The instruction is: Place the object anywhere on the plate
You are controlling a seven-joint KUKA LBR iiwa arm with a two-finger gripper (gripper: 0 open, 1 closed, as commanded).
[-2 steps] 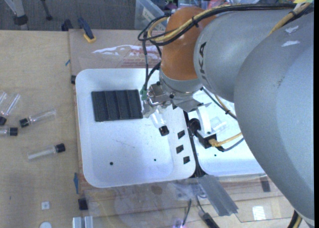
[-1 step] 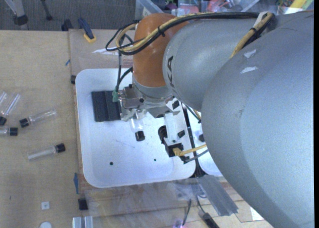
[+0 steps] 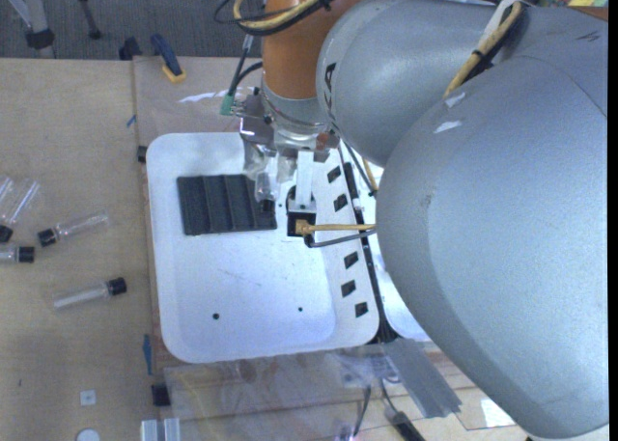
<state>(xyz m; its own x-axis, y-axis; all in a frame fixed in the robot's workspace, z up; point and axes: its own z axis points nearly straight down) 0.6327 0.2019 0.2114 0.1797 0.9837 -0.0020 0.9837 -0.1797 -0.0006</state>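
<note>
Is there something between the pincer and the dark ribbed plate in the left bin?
Nothing visible stands between them. The pincer hangs at the right edge of the dark ribbed plate in the left bin. Whether it carries the object cannot be told.

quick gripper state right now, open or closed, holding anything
Gripper: cannot be told; it sits low at the right edge of the dark ridged plate.

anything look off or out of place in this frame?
Yes. Several clear vials with black caps lie scattered on their sides on the bench left of the white bin, at mixed angles, as if spilled. Inside the bin, the dark ribbed plate lies flat and square, with the gripper at its right edge.
</note>
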